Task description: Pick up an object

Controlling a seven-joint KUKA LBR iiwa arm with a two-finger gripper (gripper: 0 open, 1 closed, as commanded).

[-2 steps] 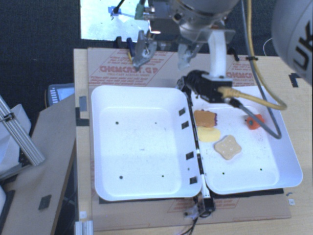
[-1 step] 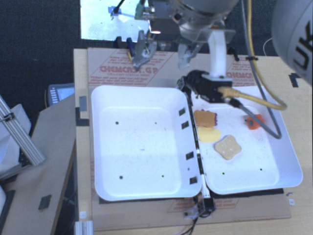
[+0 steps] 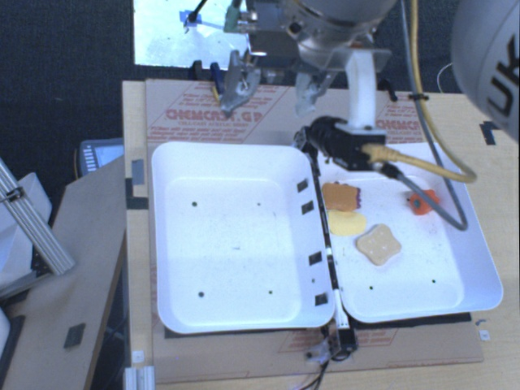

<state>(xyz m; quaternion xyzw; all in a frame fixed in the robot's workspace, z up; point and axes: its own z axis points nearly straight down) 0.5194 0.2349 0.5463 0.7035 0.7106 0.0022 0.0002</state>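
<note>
Your gripper (image 3: 270,84) hangs at twelve o'clock, above the bins' far edge, fingers spread apart and holding nothing; you judge the pick not yet begun. The candidates lie in the right bin (image 3: 455,287): a brown toast piece (image 3: 340,197), a yellow slice (image 3: 348,223) touching it at six o'clock, a tan cracker (image 3: 379,244) and an orange piece (image 3: 419,202) at three o'clock. The left bin (image 3: 175,299) sits alongside on printed cardboard (image 3: 191,116).
</note>
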